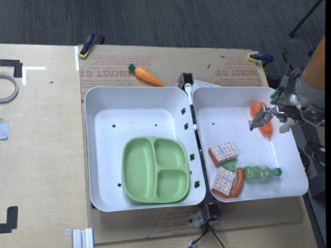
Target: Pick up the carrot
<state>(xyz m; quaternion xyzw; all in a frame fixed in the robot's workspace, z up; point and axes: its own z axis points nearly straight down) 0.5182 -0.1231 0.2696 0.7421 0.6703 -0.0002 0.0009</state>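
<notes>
Claw (pixel 269 119) hangs over right bin (pixel 289 190), near far right corner. Orange carrot (pixel 261 119) right at its fingers, likely aimed for grab. Cannot tell if gripped. Another carrot (pixel 146 75) on cardboard (pixel 119 68) behind left bin (pixel 103 154).

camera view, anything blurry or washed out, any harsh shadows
Camera view: light is soft and even, shadows faint; the white bins look bright but keep detail; the carrot on the cardboard is sharp; the gripper at the right bin is slightly soft and cluttered.
</notes>
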